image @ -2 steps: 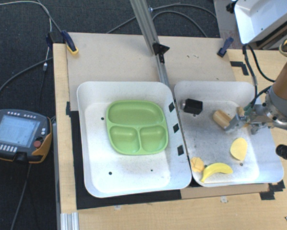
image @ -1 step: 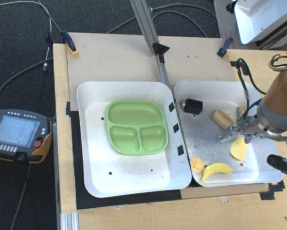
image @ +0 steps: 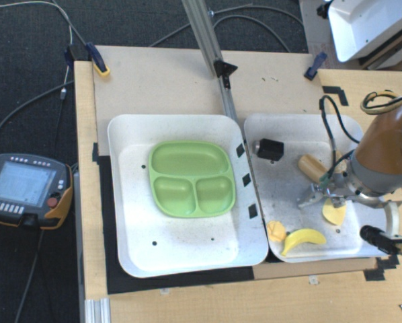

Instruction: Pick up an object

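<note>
A yellow banana lies at the near edge of the right bin, just below the gripper, with a small yellow piece to the banana's left. A pale yellow slice sits right beside the gripper. Whether the gripper is spread or closed cannot be told. Just beyond it rests a tan block, and farther up-left a black object. Well to the gripper's left, the left bin holds a green divided tray.

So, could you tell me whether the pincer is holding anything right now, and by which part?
It cannot be told: the pincer sits low in the right bin.
</note>
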